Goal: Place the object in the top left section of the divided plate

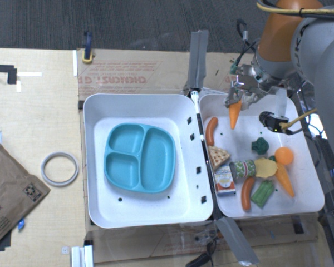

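Down at the near edge of the right bin (306, 202) sits the toy-food pile: red sausage (246, 193), green veg (262, 193), small carton (225, 180), cracker (218, 157), all lying loose and none of it in play. Up at the far end, the gripper (237, 97) hangs over that bin w/ a small carrot (234, 115) dangling from it, fat end pinched up between the fingers, tip pointing straight down, so jaws are closed on the carrot. Long axis near vertical, which looks handy for a drop. Now the relation that matters: the blue divided plate (139, 157) lies in the left bin (94, 149), off to camera-left and nearer the cam than the gripper, across the wall between the bins. Target, the top left section (125, 138), is the small pocket at the plate's far-left corner, w/ the big compartment lying between it and the arm. So I'd say the carry has to go leftward clear over the divider and past that big compartment before release. Risk, imo: let go early and the carrot lands in the wrong pocket.
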Tool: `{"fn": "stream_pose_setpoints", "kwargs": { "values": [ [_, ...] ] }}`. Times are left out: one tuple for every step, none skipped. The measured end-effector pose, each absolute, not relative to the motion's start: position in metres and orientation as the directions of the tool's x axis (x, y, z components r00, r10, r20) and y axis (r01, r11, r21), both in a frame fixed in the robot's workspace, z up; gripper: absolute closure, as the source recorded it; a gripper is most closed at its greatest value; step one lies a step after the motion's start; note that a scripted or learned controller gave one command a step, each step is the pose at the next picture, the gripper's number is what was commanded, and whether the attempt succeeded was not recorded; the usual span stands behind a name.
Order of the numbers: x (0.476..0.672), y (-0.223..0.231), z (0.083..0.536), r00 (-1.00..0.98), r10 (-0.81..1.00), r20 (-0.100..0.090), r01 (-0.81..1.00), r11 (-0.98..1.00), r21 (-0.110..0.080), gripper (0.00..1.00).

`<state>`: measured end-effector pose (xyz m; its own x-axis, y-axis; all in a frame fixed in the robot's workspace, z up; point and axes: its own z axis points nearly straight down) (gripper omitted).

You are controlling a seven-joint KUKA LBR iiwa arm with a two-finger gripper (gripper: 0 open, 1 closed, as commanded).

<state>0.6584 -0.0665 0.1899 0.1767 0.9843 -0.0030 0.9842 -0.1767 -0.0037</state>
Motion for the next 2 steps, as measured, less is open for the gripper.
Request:
{"fn": "stream_pose_setpoints", "kwargs": {
  "values": [
    [0.605, -0.007, 0.191, 0.212, 0.977, -0.002, 0.977, -0.212, -0.003, 1.0],
    [0.596, 0.072, 0.218, 0.596, 0.803, -0.003, 0.803, -0.596, -0.002, 1.0]
  ]
}}
